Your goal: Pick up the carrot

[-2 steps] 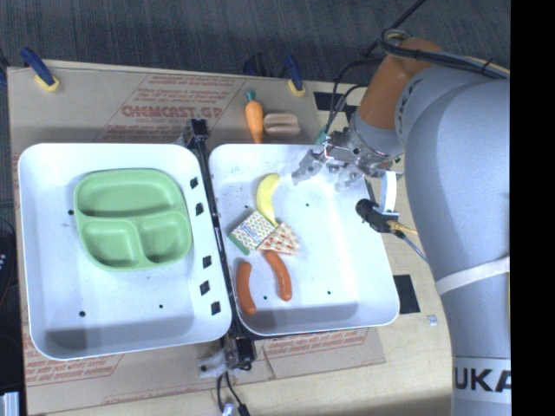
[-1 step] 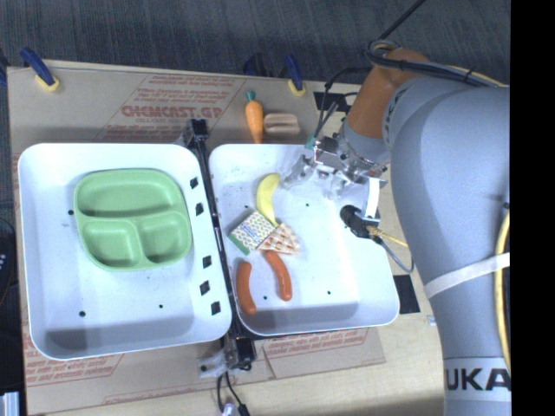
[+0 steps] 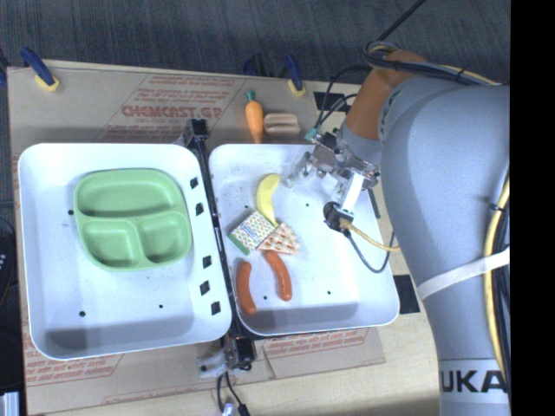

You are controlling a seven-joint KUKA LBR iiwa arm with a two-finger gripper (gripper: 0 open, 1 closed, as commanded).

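Gripper [image 3: 305, 165] low over the upper right part of the right bin [image 3: 368, 306], metal fingers pointing toward the view's left, nothing visible between them; too small and cluttered to tell how wide apart. Carrot [image 3: 253, 120] outside both bins, on the brown cardboard [image 3: 173, 102] just above the right bin's upper left corner, up and to the left of the gripper and near it. Long axis close to vertical in the view, green top at the far end, orange tip pointing toward the bin rim. Right beside it, a small tan, bun-like piece [image 3: 281, 126], very close or touching; hard to say which. Probably a short reach over the bin's rim, with a wrist turn so the closing direction crosses the carrot's short width. Risk, as a judgement: nudging the bun-like piece or clipping the rim on the way.

In the right bin: a banana [image 3: 267, 194] just left of and below the gripper, a patterned green and white packet [image 3: 252, 230], a cracker-like wedge [image 3: 280, 238] beside it, and two sausages [image 3: 279, 276] [image 3: 245, 287] lower down. In the left bin [image 3: 39, 232]: a green divided tray [image 3: 132, 217]. Black clips [image 3: 199, 131] along the seam between the bins; blue clamps [image 3: 41, 69] at the cardboard's far edge. Bench under the cardboard, dark carpet beyond.
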